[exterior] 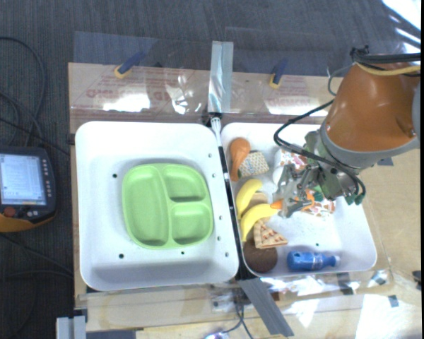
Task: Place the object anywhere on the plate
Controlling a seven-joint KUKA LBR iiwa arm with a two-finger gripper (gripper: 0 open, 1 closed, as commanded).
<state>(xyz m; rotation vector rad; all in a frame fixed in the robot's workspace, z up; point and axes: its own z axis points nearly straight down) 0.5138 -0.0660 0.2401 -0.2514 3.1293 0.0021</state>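
Note:
A light green divided plate (168, 205) lies in the left white bin (99, 154). In the right bin (360, 249), my gripper (291, 198) hangs low over the toy food, just right of the two yellow bananas (249, 202). Its tips are close to a small orange piece (276, 205) and an orange, green and white item (316, 204). I cannot make out anything held between the fingers.
The right bin also holds an orange-brown sausage-like toy (239, 149), a speckled beige piece (254, 164), a waffle-patterned wedge (269, 236), a dark brown round piece (260, 258) and a blue bottle (309, 260). A pendant (18, 186) lies left of the bench.

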